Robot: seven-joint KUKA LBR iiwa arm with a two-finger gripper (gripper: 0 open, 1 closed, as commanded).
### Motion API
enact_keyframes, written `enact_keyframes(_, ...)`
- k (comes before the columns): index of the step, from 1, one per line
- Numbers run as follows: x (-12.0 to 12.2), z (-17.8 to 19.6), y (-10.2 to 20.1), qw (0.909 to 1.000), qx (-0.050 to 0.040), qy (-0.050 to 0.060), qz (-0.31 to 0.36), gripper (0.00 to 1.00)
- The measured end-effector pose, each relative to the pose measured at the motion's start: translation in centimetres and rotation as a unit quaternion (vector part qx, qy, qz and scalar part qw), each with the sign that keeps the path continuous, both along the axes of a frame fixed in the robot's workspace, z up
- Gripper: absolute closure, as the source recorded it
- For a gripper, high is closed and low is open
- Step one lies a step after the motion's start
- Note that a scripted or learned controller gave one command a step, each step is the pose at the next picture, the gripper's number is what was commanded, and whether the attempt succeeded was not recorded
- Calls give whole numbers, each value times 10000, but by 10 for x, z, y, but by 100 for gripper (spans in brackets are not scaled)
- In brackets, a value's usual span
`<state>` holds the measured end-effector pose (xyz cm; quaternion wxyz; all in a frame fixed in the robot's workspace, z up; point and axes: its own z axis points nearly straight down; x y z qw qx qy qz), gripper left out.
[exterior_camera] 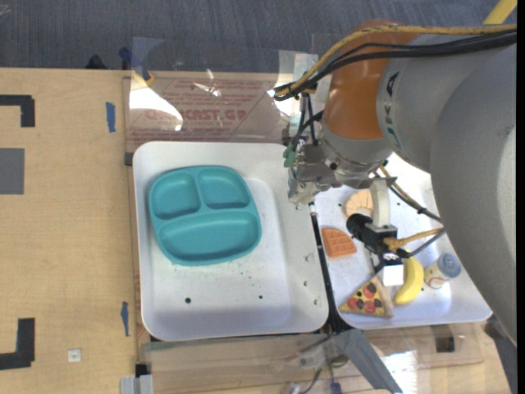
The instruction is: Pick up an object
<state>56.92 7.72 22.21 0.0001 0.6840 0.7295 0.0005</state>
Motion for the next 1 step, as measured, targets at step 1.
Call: enact_keyframes(1,-55,-121,21,9803,-17,65,-1975,100)
